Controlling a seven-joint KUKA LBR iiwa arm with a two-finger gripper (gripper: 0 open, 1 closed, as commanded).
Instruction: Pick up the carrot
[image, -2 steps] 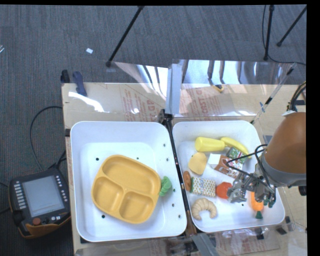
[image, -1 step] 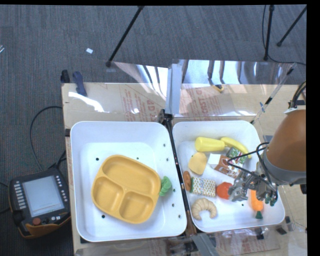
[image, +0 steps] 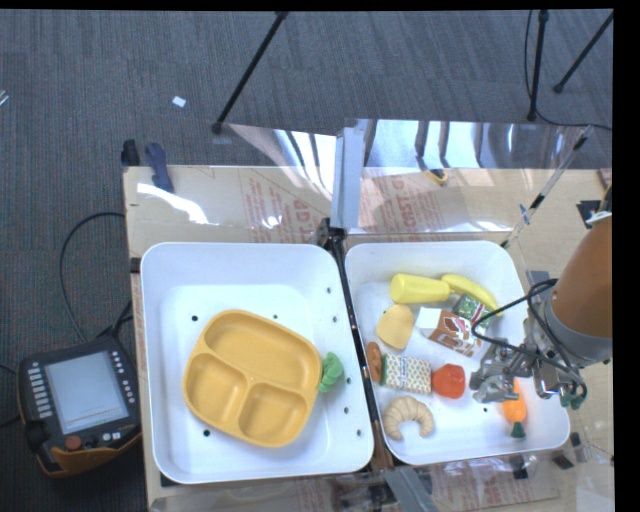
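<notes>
Carrot (image: 515, 413) near right bin's (image: 440, 252) front right corner, upright, green tip toward front edge. Hand (image: 510, 378) just above; grip unclear.

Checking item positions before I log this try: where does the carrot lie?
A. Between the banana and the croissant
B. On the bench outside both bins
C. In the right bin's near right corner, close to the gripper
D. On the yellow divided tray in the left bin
C: the carrot lies on the white floor of the right bin, near its front right corner, just beside the gripper.
</notes>
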